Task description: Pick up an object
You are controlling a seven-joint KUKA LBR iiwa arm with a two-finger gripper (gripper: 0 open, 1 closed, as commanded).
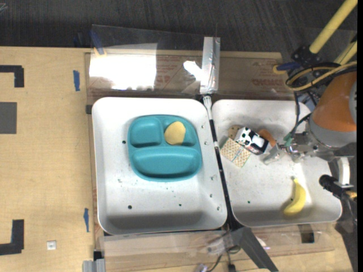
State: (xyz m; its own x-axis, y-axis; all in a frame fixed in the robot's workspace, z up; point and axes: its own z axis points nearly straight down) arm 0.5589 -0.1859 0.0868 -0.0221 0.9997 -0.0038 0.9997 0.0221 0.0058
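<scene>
Because my arm [334, 115] reaches in over the right bin's [249, 200] far edge, my pincer [282, 148] hangs low inside that bin, just beside the cluster of small things at its upper middle. Whether it is open or closed I cannot tell; the metal at my wrist blurs into the white floor, and I see nothing between my tips.

Everything I might take lies in the right bin. Near its upper middle sits a black-and-white spotted toy [249, 139], touching a patterned tan square [235, 152] on the side away from my pincer. Something small and orange-brown [269, 137] lies between the toy and my pincer. A yellow banana [296, 198] rests well apart from them, toward the near right corner of the right bin, curved and lying flat.

Across the divider from the right bin stands the left bin [108, 169], which holds a teal divided tray [164, 149]. In the tray's upper right compartment lies a yellow rounded piece [174, 132]; its other compartments look bare.

I judge the cluster beside my pincer the likeliest target, being nearest, though crowding there could spoil a clean hold.
</scene>
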